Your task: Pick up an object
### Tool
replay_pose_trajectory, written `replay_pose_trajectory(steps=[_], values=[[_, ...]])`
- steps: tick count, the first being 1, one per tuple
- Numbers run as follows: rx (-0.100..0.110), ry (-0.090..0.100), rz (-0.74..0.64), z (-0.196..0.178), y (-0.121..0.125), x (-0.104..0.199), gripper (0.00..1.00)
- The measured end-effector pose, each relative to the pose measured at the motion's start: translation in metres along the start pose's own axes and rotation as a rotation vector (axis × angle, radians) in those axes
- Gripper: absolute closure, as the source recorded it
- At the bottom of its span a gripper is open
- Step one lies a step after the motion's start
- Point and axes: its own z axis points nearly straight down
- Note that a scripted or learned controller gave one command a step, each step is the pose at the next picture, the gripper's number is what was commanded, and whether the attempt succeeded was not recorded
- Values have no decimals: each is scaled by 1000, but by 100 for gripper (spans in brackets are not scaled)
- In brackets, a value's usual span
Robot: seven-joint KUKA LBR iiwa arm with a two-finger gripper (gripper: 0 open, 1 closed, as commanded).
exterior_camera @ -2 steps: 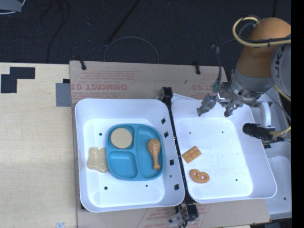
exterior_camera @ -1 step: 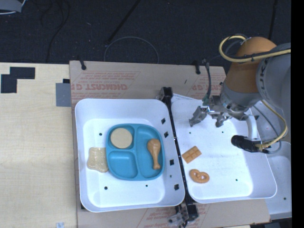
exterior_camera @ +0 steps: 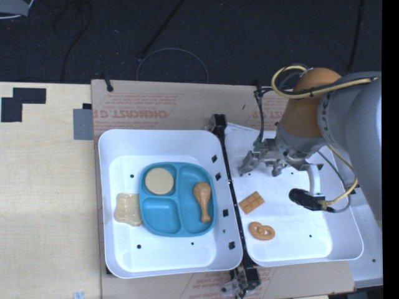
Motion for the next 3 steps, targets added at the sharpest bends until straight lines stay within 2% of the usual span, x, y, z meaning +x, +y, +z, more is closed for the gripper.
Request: replay_pose_trajectory(steps=[1, 3], values=[[-2, 0, 4, -14, 0, -1, 100], [-10, -1, 0, -130, -2, -5, 100]])
